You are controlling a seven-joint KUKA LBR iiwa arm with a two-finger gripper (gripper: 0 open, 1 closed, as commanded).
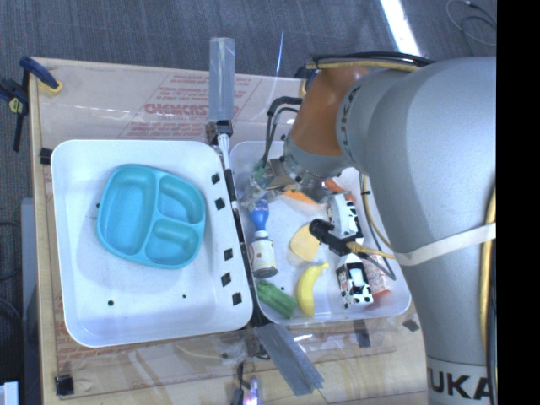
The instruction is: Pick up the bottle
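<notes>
the grey arm [422, 184] reaches in over the right bin [396, 306], its gripper [260, 184] low at the bin's upper left; whether it is wide or narrow i cannot tell. the bottle [263, 254] lies just below it, near a banana [309, 287], a green vegetable [275, 298] and a blue-capped item [259, 218]. a blue tray [152, 215] sits in the left bin [76, 294]

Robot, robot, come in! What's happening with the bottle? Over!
Gripper down in right bin, at its far-left corner. Bottle upright by the left wall, not held. Blue-and-white toy between gripper and bottle; banana and green vegetable close by.
</notes>
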